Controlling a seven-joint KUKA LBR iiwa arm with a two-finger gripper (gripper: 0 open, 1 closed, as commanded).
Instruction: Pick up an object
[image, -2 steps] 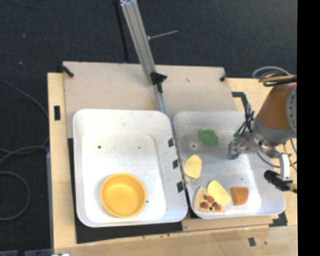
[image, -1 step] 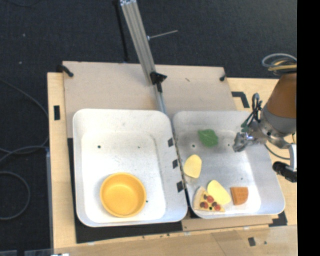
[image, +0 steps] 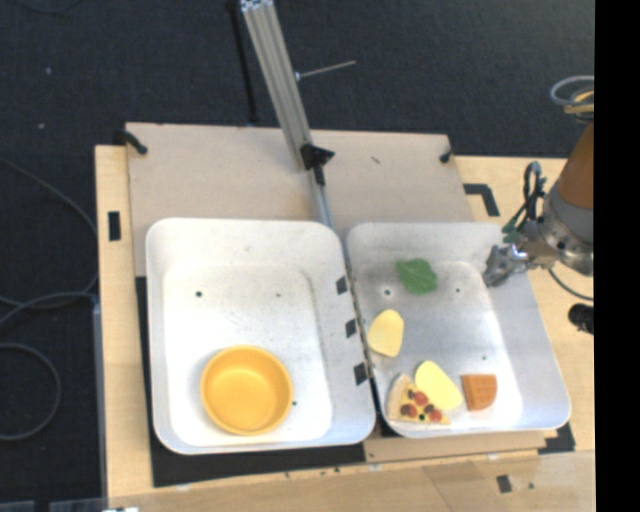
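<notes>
The right bin (image: 520, 330) holds a green leaf-like piece (image: 417, 276) near its back, a pale yellow piece (image: 386, 332) at its left wall, and a yellow wedge (image: 437, 385) near the front. A pizza-like slice with red dots (image: 415, 405) lies at the front left and an orange block (image: 479, 391) at the front right. A yellow bowl (image: 246, 389) sits in the left bin (image: 240, 270). My gripper (image: 502, 262) hangs at the right bin's back right edge, right of the green piece, with nothing seen in it.
A slanted metal rail (image: 285, 90) runs from the top of the view down to the gap between the bins. Cardboard (image: 280, 170) lies behind the bins. Cables (image: 530, 200) hang near the arm at the right.
</notes>
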